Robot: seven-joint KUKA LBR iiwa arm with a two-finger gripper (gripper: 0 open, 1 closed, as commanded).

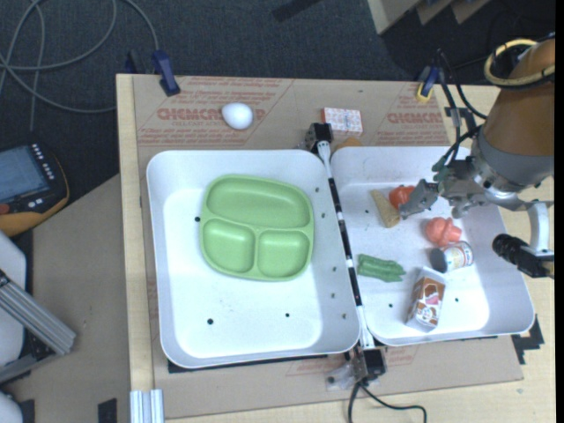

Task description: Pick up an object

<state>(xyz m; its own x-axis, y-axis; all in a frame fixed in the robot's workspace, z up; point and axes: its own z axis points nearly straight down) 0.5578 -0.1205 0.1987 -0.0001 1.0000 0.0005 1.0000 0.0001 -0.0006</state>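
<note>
Fingers of our gripper (pixel 425 196) sit apart, clasping nothing, just beside the red object (pixel 402 194) in the right bin (pixel 507 311). We risk nudging it against the tan block (pixel 384 208) and closing on nothing.

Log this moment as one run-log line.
gripper: over right bin, beside red object | hold: none seen | green divided plate: left bin
</note>
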